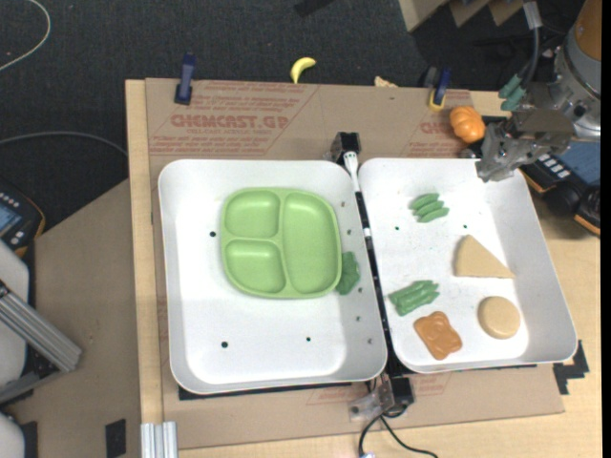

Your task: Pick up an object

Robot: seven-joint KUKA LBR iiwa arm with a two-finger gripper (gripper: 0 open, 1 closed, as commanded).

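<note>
The left bin [191, 351] sits nearest the camera on the worktop [143, 256], and a green divided plate [282, 243] is seen in it. Beside it lies the right bin [544, 256], in which a tan wedge [480, 260], a round biscuit [498, 317], an orange waffle piece [437, 335] and two green bean bunches [414, 297] [429, 207] are scattered. The hand [498, 160] is seen over that bin's far right corner, well apart from every piece; whether it is spread cannot be told.

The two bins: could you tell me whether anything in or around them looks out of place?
A dark green piece lies wedged against the green divided plate instead of in it, and an orange toy and a yellow banana sit outside both bins.
</note>
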